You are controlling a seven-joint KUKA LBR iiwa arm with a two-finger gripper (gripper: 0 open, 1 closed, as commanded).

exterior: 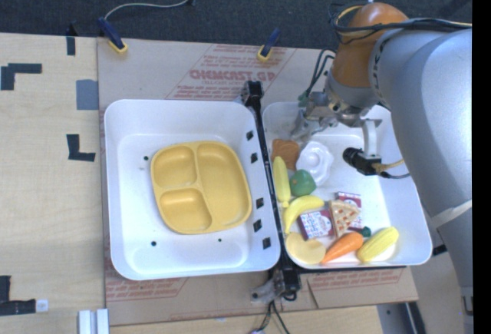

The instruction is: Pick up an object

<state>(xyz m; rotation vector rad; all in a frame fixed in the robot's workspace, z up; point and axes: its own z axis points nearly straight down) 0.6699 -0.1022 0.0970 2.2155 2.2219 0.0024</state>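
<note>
while gripper (311,119) hangs at far end of right bin (399,209), toy food lies heaped toward near end — white piece (316,158) and brown piece (286,150) just below fingertips, closest candidates. cannot tell whether jaws are apart or together. yellow divided plate (201,186) sits in left bin (123,171) — well apart.

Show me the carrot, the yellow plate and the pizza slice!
carrot (342,246), camera view, middle of its orange body.
yellow plate (201,186), camera view, ridge between its compartments.
pizza slice (343,214), camera view, centre of its top.
</note>
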